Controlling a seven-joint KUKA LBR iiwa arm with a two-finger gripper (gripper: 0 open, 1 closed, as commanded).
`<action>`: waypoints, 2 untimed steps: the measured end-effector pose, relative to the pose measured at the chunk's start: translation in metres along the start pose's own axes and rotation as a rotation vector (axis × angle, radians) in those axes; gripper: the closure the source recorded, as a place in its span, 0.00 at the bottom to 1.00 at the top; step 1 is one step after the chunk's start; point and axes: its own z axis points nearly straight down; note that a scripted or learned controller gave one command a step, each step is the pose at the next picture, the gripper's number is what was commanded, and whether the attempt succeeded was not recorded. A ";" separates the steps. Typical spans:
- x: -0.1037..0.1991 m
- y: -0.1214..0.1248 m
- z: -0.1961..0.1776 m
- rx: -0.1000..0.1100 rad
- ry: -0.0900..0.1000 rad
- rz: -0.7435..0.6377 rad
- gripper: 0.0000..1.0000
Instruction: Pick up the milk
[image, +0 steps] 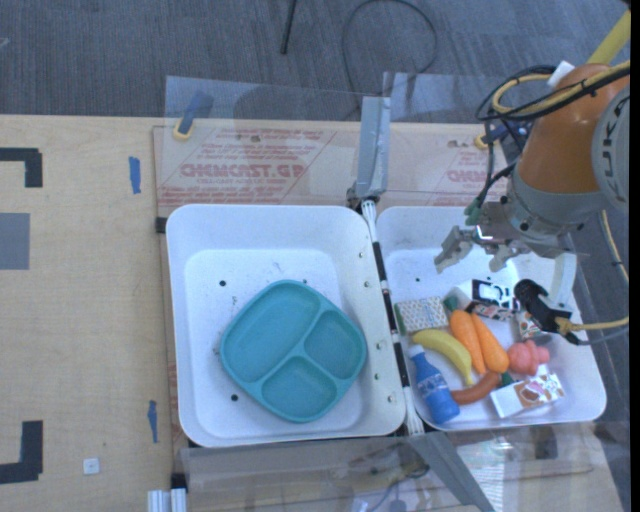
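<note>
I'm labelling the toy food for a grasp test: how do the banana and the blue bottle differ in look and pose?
The banana is yellow, curved and tapers to its ends; the blue bottle is blue, straight-sided and has a white cap. The banana lies among the other toys, next to the carrot; the bottle lies by the right bin's left wall. The bottle looks thicker than the banana. Both lie flat, side by side in the right bin.

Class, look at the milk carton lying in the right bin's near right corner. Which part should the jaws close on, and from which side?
Probably the milk carton is best gripped across its short width, coming straight down from above. It lies flat, hemmed in by the bin wall and the sausage, so a sideways approach looks blocked.
</note>
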 end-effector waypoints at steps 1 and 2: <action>0.010 -0.014 0.009 0.001 0.001 0.127 0.00; 0.053 -0.008 0.009 -0.001 0.000 0.104 0.00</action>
